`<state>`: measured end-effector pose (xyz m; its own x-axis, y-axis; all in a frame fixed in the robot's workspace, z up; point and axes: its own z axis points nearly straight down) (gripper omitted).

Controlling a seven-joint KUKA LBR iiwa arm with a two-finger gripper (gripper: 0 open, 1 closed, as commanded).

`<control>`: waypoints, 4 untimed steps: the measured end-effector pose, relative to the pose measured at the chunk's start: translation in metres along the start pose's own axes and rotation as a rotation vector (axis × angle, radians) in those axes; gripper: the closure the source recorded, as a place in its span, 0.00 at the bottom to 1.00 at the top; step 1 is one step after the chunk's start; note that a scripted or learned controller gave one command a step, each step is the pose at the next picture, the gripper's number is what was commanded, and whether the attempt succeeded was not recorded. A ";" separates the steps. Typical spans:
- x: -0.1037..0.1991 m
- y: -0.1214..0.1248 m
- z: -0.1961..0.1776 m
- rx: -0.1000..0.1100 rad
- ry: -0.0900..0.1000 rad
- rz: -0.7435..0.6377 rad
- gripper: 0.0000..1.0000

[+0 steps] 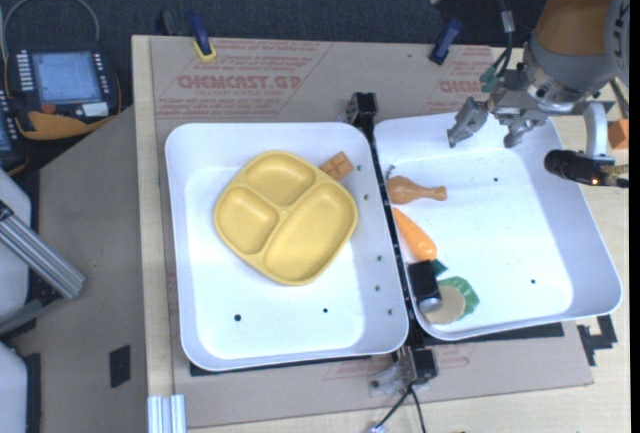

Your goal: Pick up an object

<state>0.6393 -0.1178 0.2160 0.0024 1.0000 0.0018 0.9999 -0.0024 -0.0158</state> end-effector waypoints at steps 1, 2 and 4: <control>0.000 0.003 -0.009 -0.015 -0.002 -0.003 0.00; 0.001 0.001 0.055 -0.007 -0.001 -0.002 0.00; -0.005 0.011 0.127 -0.018 -0.005 -0.003 0.00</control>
<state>0.6482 -0.1229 0.0884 -0.0004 1.0000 -0.0029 1.0000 0.0004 0.0019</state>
